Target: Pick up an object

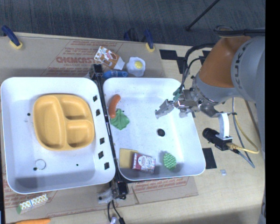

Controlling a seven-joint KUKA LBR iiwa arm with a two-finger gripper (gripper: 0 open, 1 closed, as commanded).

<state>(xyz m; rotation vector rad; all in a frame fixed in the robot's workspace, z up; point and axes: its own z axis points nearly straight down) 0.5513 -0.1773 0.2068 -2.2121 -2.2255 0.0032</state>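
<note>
Since your claw (164, 109) hangs with nothing between its fingers, spread apart, the carrot (113, 105) lies at nine o'clock, long axis twelve-to-six.

one fixed camera looks down at a slant on both bins (144, 85), with the gripper (164, 108) right of centre.
</note>
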